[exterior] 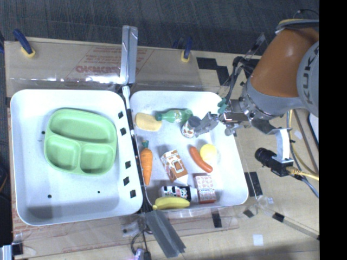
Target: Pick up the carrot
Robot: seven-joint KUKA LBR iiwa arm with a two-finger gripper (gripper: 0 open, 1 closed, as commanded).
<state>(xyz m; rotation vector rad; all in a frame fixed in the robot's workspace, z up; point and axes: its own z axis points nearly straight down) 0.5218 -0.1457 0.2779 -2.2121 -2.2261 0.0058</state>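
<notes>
both white bins (70, 205) look like smooth, slightly glossy plastic, and the green divided tray (81, 141) in the left one has a matt, moulded plastic look. the carrot (146, 164), the banana (171, 202) and the lemon (207, 152) have the even sheen of plastic toy food, while the small cartons (174, 164) look like printed card. the bench top (157, 69) looks like dull brown cardboard, and the arm's orange band (279, 58) is smooth and glossy.

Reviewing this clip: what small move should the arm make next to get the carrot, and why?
Probably travel left and toward the bin's near side: the gripper hovers by the green bottle, while the carrot lies untouched along the right bin's left wall.
</notes>
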